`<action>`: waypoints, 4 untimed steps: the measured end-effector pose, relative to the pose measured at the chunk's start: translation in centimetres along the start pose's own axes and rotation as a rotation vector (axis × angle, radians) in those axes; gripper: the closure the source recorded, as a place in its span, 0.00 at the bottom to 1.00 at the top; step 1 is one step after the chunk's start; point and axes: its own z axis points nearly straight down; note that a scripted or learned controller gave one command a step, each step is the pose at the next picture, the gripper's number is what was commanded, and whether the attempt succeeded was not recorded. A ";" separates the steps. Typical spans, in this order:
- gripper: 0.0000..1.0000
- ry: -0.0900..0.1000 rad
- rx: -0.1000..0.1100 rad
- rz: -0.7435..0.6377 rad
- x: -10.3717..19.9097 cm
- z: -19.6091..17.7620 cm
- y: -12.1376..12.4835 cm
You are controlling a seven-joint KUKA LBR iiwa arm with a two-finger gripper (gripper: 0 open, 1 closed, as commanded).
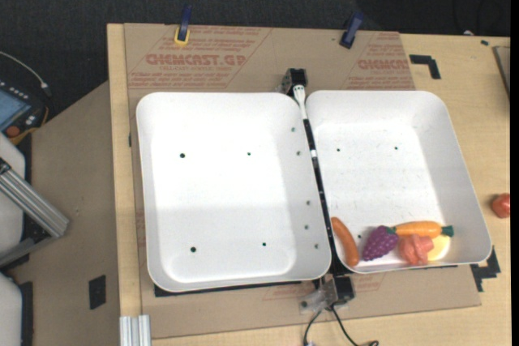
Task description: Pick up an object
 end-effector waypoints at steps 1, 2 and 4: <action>1.00 0.002 0.008 0.001 0.0 -0.4 0.1; 1.00 0.008 0.021 0.001 -0.7 5.1 4.4; 1.00 0.007 0.018 0.001 -0.7 4.4 1.0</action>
